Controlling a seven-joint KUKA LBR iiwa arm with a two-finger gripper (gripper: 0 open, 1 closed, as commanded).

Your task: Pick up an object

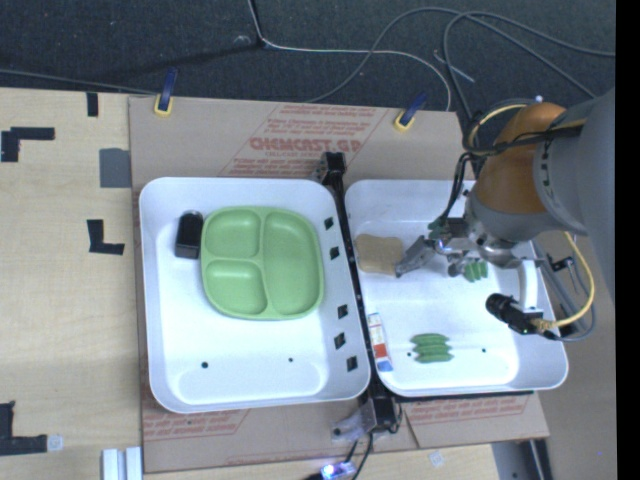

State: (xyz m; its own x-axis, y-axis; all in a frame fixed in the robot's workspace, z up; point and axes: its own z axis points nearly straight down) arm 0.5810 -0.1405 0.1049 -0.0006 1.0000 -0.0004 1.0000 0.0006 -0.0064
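The grey arm with its orange band [520,168] reaches over the right shallow white bin [520,368]. The left white bin [165,298] holds a green three-compartment plastic plate [262,262] and a small black block [188,234]. The two-finger metal gripper [428,255] hangs just beside a flat tan pad [378,253]; nothing shows between its fingers, though whether they are spread I cannot tell. A green pea pod [431,347] lies well below.

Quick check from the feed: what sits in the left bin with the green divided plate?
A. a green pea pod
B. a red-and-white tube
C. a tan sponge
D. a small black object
D: the small black object lies against the plate's left edge in the left bin; the pea pod lies in the right bin.
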